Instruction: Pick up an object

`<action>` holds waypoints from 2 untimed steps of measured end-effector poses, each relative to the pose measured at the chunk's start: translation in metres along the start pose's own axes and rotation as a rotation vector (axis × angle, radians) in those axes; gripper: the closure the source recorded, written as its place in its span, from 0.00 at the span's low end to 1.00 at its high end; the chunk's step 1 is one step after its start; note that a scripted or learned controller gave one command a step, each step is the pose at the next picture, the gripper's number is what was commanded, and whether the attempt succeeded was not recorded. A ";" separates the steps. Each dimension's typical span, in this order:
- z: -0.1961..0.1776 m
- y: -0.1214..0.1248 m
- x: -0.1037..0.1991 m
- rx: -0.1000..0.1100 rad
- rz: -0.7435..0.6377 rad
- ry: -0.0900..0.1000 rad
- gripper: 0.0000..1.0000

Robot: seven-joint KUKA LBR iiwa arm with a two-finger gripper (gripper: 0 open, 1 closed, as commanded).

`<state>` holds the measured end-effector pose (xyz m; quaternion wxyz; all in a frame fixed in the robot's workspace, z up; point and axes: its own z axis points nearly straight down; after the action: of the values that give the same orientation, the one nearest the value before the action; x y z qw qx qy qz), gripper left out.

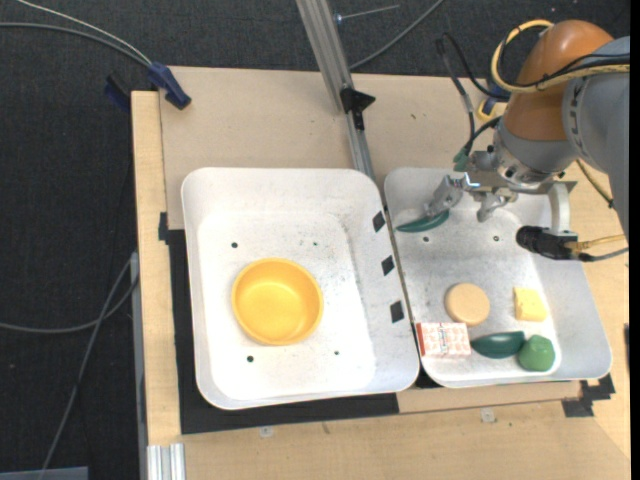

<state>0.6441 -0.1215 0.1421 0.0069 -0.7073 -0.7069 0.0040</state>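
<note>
So nearest the camera, along the front edge of the right bin (590, 353), 5 loose things are sitting: a red and white packet (443, 339), a dark green pepper-shaped piece (497, 344), a lighter green lump (537, 354), a tan round disc (467, 303) and a yellow block (530, 304). All of them are lying well apart from the arm. Over in the left bin (215, 203), a yellow bowl (277, 300) is sitting alone, upright.

Further back, the gripper (468, 196) is hanging over the far end of the right bin, and a thin teal leaf-like piece (423, 224) is dangling off one fingertip. It looks pinched there, so I'm reading the fingers as clamped on it, though only by its edge.

My guess: the pick is mid-lift. Next it's needing a slow, straight raise, since that skinny edge grip looks like it could slip.
</note>
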 end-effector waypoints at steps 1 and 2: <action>0.050 0.000 0.001 0.000 0.000 0.001 0.00; 0.033 0.002 0.002 -0.008 0.001 0.002 1.00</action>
<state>0.6452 -0.1198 0.1094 0.0046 -0.7075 -0.7067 0.0005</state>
